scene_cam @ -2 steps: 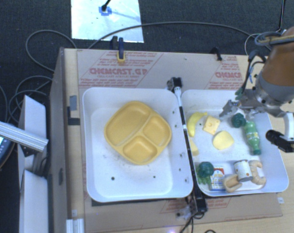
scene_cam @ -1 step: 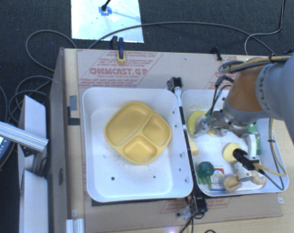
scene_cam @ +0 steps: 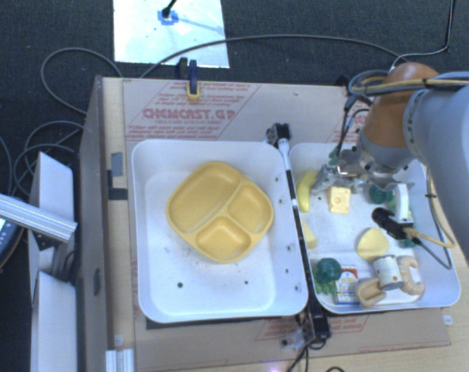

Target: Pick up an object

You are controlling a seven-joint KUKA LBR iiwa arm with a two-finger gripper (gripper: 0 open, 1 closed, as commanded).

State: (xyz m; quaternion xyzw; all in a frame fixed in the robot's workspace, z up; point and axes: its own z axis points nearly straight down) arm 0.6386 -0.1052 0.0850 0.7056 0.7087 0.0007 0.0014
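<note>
Board (scene_cam: 189, 115) w/ red "CHEMCAST GP" lettering behind bins.

The right bin (scene_cam: 443, 281) holds a scatter of small toys: a yellow wedge of holed cheese (scene_cam: 340, 201) lying flat near the middle, a pale yellow lemon-like piece (scene_cam: 372, 243) below it, a green broccoli (scene_cam: 326, 270) near the front wall, a small can (scene_cam: 387, 270) beside a tan pretzel-shaped piece (scene_cam: 409, 276).

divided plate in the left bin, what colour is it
Yellow: the divided plate lies in the left bin, plain in the camera view.
</note>
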